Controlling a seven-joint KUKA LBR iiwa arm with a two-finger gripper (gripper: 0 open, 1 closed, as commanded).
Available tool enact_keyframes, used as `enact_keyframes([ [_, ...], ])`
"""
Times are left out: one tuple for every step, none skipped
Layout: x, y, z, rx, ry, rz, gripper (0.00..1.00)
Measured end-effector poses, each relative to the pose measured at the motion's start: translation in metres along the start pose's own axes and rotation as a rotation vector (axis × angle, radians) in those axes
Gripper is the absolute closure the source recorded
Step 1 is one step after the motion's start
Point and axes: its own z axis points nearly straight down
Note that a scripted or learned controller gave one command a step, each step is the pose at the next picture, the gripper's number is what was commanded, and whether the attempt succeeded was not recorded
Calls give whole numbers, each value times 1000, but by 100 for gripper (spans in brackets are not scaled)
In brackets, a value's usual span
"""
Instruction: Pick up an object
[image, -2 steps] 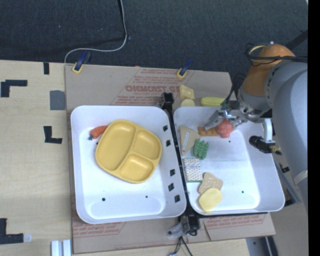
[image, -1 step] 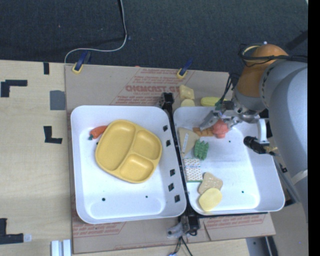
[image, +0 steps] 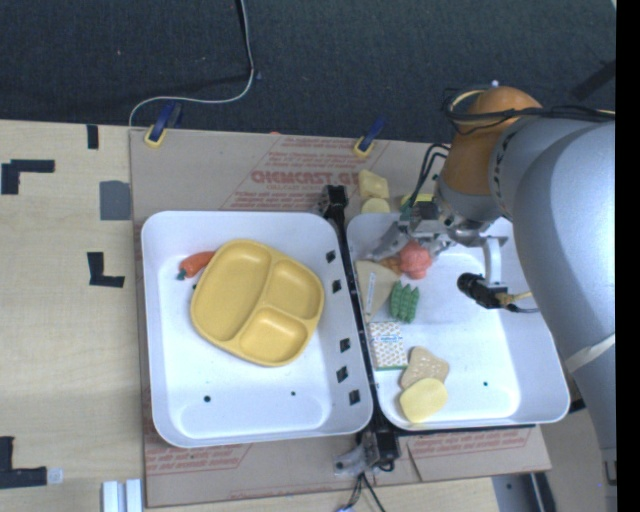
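Note:
My gripper (image: 402, 242) reaches down into the far left part of the right bin (image: 500, 350). A red-pink round item (image: 416, 262) lies right below the gripper, touching it or nearly so; I cannot make out a grasp. Close by lie a green ridged piece (image: 404, 301) and a pale cheese wedge (image: 377, 290). Nearer the front are a patterned packet (image: 388, 344), a tan toast piece (image: 426, 365) and a yellow lemon-like item (image: 423, 401).
The left bin (image: 170, 380) holds a yellow divided plate (image: 258, 301) with an orange carrot (image: 197, 263) at its far left. Two pale yellow pieces (image: 374, 186) sit at the right bin's far edge. The grey arm (image: 560, 230) covers the bin's right side.

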Motion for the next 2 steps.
enact_keyframes([
  [-1, 2, -13, -8, 1, 1, 100],
  [-1, 2, -12, -7, 0, 1, 0],
])
